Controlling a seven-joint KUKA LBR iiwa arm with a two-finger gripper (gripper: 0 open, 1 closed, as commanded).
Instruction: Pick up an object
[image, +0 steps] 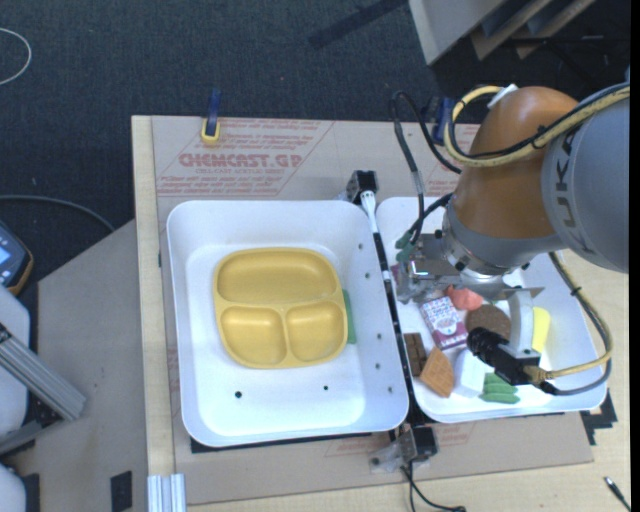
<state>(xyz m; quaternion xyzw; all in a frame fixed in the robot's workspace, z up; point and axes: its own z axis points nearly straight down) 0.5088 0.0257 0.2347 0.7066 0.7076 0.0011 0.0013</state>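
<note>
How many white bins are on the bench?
2: the left bin holds a yellow tray; the right bin holds small items, partly hidden under the arm.

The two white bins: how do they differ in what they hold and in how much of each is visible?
The left bin holds a yellow divided plate lying flat, with a green thing at its right edge; the right bin holds a crowded heap of small items. The left bin is fully in sight; the right bin is partly covered by the arm. Both are shallow, white, and sit side by side on the bench.
</note>
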